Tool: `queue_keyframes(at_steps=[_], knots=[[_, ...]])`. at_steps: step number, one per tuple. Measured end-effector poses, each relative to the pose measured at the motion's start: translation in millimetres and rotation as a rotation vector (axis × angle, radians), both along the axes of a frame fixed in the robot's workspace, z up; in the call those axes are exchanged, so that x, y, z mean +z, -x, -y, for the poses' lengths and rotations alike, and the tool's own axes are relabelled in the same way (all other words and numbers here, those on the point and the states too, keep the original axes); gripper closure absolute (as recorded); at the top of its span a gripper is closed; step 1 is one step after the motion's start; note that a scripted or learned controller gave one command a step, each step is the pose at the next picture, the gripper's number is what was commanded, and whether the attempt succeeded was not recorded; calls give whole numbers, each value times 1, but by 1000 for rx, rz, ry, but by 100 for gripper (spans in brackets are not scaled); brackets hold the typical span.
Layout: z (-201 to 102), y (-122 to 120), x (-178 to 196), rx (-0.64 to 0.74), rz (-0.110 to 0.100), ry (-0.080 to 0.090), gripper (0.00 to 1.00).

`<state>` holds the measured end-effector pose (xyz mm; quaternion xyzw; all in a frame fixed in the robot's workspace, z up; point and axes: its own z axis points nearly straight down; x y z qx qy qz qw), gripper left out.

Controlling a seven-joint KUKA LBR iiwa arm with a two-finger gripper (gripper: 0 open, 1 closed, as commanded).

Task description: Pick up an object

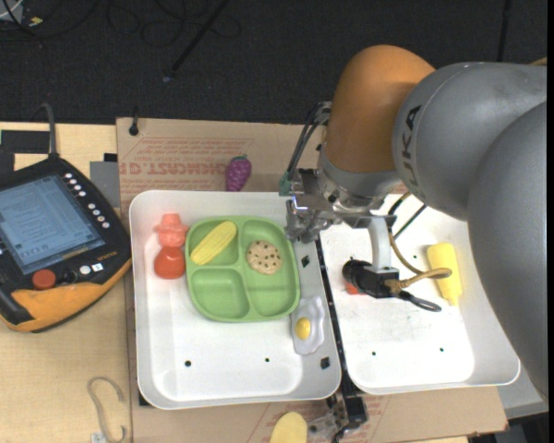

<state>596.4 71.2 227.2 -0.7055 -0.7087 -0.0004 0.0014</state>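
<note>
1. Sitting at centre frame, the gripper (302, 218) is over the seam where the left bin (157, 340) meets the right bin (462, 363); open or closed, can't tell from this angle, and no object seen in it
2. Nearest candidates: cookie (264, 257) in the upper-right compartment of the green plate (223, 301), just down-left of the gripper; fried egg (305, 326) lower in frame, against the plate's right rim and near the bin wall
3. Also in the left bin: corn (212, 240) in the plate's upper-left compartment, red figure (170, 247) just left of the plate. Right bin: yellow piece (443, 270) towards its right side
4. My pick would be the corn or the red figure: bulkier, more to close on. Cookie and egg look flat, so they'd likely slip
5. Whichever it is: centre over it, set the closing axis across its narrow side, come straight down, stay off the plate's dividers and the bin wall
6. Risks: egg has little room on the wall side; plate looks light and may come up with the grasp
7. Lift slowly and confirm the object actually rises with the gripper before calling it a pick
</note>
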Motion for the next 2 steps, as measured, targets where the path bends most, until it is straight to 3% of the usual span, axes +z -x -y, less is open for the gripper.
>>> queue_keyframes(at_steps=[1,2], knots=[[-26,-3,2,-3,0,2,100],[-31,11,3,-4,-4,3,100]])
